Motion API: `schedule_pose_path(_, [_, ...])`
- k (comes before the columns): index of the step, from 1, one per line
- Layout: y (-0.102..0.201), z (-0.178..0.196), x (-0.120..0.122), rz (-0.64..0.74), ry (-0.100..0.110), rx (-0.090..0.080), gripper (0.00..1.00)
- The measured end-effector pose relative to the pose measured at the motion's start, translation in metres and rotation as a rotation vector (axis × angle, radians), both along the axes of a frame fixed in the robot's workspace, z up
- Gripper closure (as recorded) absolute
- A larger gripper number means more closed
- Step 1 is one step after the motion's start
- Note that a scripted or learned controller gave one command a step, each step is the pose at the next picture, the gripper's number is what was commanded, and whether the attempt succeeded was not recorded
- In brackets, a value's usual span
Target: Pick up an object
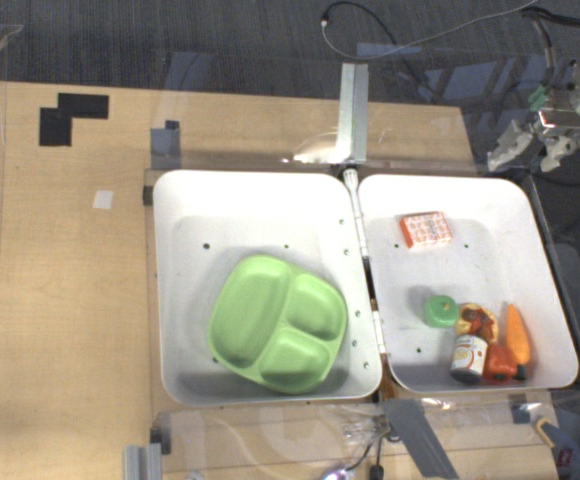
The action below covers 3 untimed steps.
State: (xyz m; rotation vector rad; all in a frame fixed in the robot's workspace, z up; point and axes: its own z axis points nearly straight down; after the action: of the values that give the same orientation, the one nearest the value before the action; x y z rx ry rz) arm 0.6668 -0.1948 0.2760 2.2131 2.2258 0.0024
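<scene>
Two shallow white bins sit side by side on a pale wooden bench, seen from above at a slant. The left bin (175, 268) holds a lime-green divided plate (278, 322) with three compartments, lying tilted toward the bin's front. In the right bin (530, 258), a small red-and-white patterned packet (426, 230) lies alone near the back, well apart from a cluster gathered at the front right corner: a green round piece (440, 311), a small bottle with a pale label (468, 356) lying on its side, a dark red-brown item (478, 321) just behind it, an orange carrot-shaped toy (518, 336) and a red piece (503, 370) at its lower end, all touching or just beside one another. The gripper (536, 146) hangs outside the bins, beyond the right bin's back right corner, over the dark floor at the bench's edge; its pale fingers (507, 146) are spread apart with nothing between them. A metal post (354, 113) stands upright behind the seam where the bins meet, and a black cable (410, 36) loops across the grey carpet behind the bench. Black tape marks (70, 116) sit on the bench's far left.
</scene>
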Motion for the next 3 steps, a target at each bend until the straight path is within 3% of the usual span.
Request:
schedule_pose_path(1, [0.001, 0.012, 0.001, 0.007, -0.003, -0.002, 1.00])
schedule_pose_path(2, [0.017, -0.010, 0.002, -0.090, 0.001, 0.000, 1.00])
schedule_pose_path(3, [0.042, 0.072, 0.002, -0.186, -0.001, 0.000, 1.00])
